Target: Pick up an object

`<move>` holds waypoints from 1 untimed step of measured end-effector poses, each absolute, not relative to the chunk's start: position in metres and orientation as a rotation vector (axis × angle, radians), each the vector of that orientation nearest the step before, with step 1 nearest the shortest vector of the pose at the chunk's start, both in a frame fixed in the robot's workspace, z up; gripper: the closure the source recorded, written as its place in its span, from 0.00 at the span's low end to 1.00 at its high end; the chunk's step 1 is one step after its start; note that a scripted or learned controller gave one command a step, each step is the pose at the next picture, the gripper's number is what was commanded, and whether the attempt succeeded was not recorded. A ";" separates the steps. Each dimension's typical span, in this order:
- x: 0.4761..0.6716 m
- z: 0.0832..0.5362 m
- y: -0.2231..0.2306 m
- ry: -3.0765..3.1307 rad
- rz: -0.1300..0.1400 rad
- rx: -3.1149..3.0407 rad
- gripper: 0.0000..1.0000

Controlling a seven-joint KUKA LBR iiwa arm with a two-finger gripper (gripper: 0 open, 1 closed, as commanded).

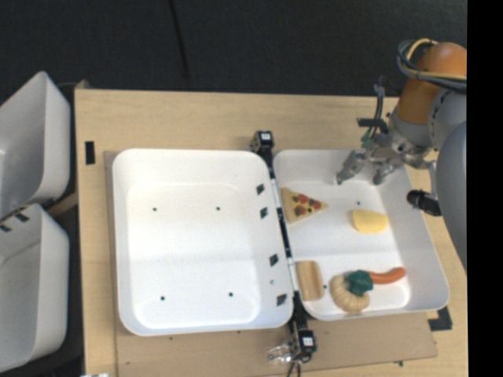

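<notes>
a: 2 bins; the right bin (420, 246) has everything, and the arm (420, 93) hangs over its far corner.
b: claw (365, 170)?
a: fingers spread wide, nothing between them. nearest targets are the pizza slice (302, 204) and the yellow piece (369, 221).
b: i'd centre over the yellow piece, well apart from the rest, then drop straight.

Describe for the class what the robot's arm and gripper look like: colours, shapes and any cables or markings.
The arm is a thick rounded grey body with an orange band above the wrist and a pale cable looping over that band. Below it sits a small gripper of grey metal, with thin dark rods and brackets and two slim jaws. No lettering or markings can be made out.
</notes>
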State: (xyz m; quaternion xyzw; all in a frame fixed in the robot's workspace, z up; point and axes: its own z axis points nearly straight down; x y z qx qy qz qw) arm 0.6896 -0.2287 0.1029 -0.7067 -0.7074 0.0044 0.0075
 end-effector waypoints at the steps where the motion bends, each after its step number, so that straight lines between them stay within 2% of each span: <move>1: 0.689 0.101 -0.157 -2.225 0.005 -2.219 0.00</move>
